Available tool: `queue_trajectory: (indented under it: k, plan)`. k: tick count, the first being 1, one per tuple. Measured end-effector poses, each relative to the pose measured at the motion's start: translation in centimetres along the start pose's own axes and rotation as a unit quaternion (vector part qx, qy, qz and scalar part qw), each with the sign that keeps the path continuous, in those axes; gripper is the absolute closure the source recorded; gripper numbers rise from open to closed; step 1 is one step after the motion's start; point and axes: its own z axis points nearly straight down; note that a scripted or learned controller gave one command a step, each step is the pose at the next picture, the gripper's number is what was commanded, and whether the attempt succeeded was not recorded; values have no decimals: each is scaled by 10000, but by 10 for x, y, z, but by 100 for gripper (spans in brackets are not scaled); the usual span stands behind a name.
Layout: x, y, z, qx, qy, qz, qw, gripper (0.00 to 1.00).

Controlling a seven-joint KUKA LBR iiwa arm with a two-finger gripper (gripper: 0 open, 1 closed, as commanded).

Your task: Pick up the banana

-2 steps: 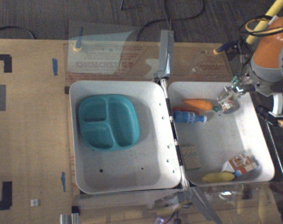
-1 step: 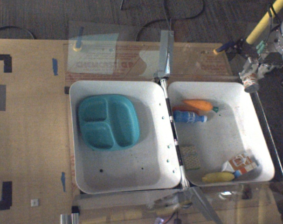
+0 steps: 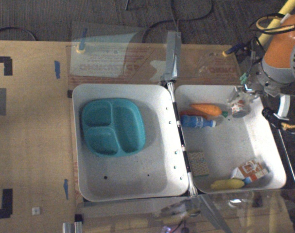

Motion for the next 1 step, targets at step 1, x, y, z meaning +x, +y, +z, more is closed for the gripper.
queue_trajectory:
  k: [1]
  plan:
    - [0, 2, -12, -27, -18, -14, 10000, 100]
